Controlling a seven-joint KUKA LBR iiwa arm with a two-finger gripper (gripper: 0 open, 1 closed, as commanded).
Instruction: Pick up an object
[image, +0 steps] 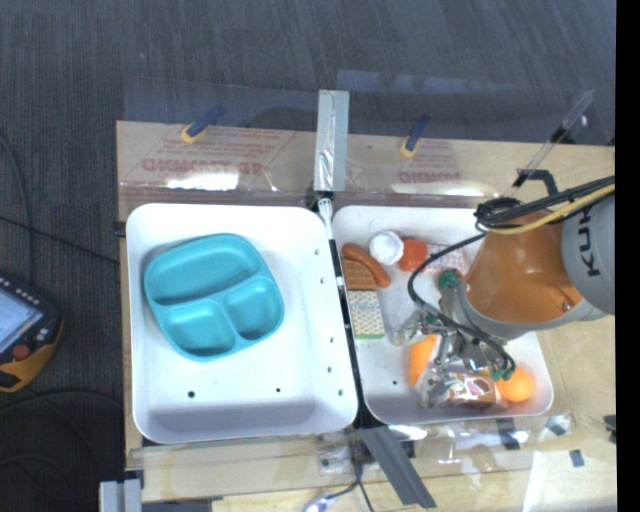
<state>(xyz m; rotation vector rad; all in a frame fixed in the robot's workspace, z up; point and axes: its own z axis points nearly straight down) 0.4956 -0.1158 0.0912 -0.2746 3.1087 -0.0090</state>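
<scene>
arm bends down into the right bin (395, 405) — gripper (447, 378) low among orange objects (421, 360), grip unclear.

Robot test bench in a lab or research workroom.

A plywood bench (150, 150) stands on dark grey carpet (60, 90), with two shallow white bins (300, 225) set side by side on it and a clear sheet taped down with blue and yellow tabs along the 12 o'clock edge. At 3 o'clock a grey industrial arm (590, 255) with an orange band reaches in, black and yellow cables (545, 205) looped over it. At 9 o'clock a handheld control pendant (20, 335) with a lit screen lies on the floor, cables trailing from it. Metal brackets (385, 470) clamp the bench at 6 o'clock. The left bin holds a teal divided tray (210, 295); small mixed test objects lie in the right bin.
</scene>
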